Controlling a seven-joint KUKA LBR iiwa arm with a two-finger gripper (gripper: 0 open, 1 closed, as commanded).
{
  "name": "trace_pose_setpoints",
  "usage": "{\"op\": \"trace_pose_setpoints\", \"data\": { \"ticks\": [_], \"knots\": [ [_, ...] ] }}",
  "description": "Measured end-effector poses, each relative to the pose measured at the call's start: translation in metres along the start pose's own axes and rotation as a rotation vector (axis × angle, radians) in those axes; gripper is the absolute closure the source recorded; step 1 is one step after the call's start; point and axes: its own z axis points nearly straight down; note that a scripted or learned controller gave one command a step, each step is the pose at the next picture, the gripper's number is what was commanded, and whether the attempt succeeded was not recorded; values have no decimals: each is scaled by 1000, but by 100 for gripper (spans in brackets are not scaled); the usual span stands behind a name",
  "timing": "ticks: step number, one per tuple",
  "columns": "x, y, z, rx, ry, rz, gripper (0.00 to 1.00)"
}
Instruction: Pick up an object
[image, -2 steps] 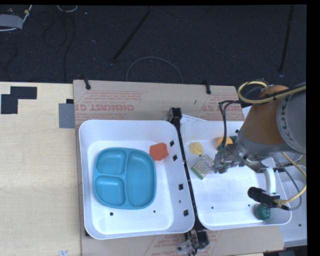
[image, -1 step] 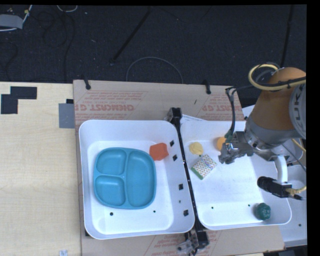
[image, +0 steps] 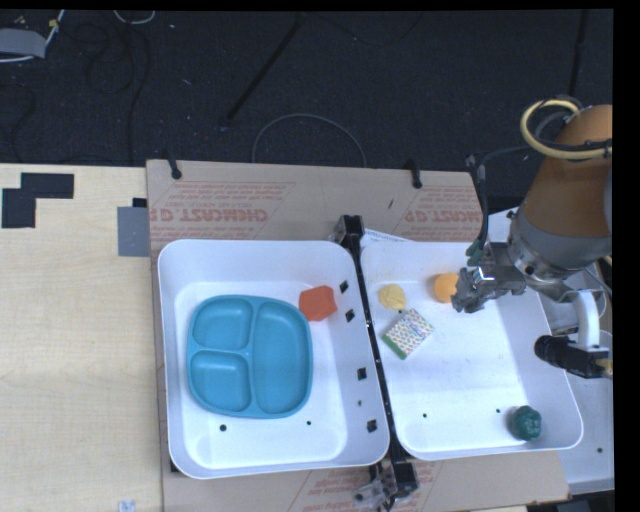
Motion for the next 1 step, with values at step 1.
{"op": "trace_pose_setpoints", "data": {
  "ticks": [1],
  "knots": [
    [56,16,7,5,2,-3,100]
  ]
}}
